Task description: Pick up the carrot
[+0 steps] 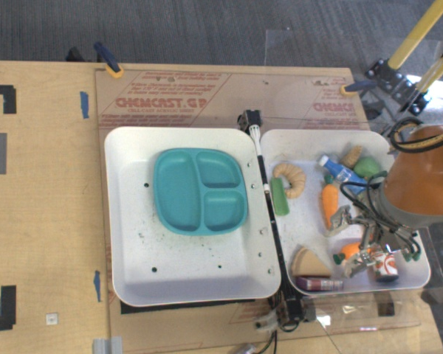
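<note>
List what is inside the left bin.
The left bin holds a teal divided plate, lying flat, with dark specks scattered on the bin floor around it. Whatever lies under the plate is covered and cannot be seen.

grey carpet floor (pixel 207 21) behind wooden bench (pixel 44 198).

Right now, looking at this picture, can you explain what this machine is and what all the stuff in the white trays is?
It is one photo from a camera above a bench, looking down. The grey and orange machine at the right is a robot arm; its end effector hangs over the right bin. I cannot tell whether it grips anything. That bin holds toy food: a carrot, a croissant, a green piece, a wedge. The left bin holds a teal divided plate.
</note>
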You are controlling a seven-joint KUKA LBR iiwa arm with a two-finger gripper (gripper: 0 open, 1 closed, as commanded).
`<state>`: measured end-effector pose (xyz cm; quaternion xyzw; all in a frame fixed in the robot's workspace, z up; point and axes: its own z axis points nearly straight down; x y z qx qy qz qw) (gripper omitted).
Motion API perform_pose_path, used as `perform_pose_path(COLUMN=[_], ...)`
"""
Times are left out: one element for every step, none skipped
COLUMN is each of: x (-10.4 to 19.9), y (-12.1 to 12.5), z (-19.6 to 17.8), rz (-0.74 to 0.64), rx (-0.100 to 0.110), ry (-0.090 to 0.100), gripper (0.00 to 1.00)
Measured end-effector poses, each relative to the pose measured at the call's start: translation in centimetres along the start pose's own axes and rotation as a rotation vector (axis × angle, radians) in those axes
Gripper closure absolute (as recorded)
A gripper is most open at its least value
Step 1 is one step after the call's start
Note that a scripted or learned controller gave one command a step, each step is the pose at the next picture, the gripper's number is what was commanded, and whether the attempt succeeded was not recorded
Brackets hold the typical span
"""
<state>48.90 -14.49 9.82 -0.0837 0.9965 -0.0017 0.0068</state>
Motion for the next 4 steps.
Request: perform_pose_path(x=[-0.1, -4.3, -3.3, -7.5], y=[0.2, 11.3, 5.3, 8.8], z=[-0.8, -9.0, -0.1, -12.6], rz=[-0.003, 0.057, -0.044, 0.041], rx=[-0.001, -0.007, -0.003, -0.003], ry=[-0.002, 0.000, 0.001, -0.011], gripper=[1.00, 1.00, 1.00, 1.00])
